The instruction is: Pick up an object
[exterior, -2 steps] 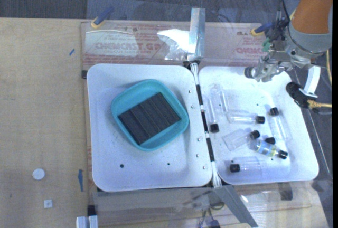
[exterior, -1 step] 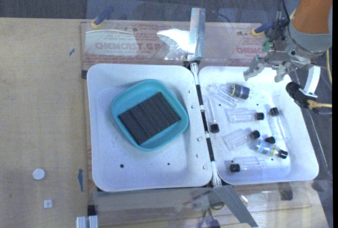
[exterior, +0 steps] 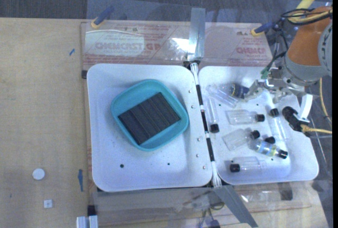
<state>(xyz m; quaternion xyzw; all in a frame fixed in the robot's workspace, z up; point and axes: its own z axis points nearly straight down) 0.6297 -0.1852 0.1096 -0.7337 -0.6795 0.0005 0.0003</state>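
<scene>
1 fixed camera above bench (exterior: 42,116), slanted down toward 12 o'clock; 2 bins mid-frame, arm (exterior: 311,47) at 2 o'clock.

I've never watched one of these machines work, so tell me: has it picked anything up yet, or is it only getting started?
Nothing looks picked up yet. The small clear plastic vials with black caps all lie in the right-hand shallow white bin, and the teal square tray with a dark ridged insert sits in the left-hand white bin. The end effector is over the right bin's far corner. Gripping and lifting remain.
</scene>
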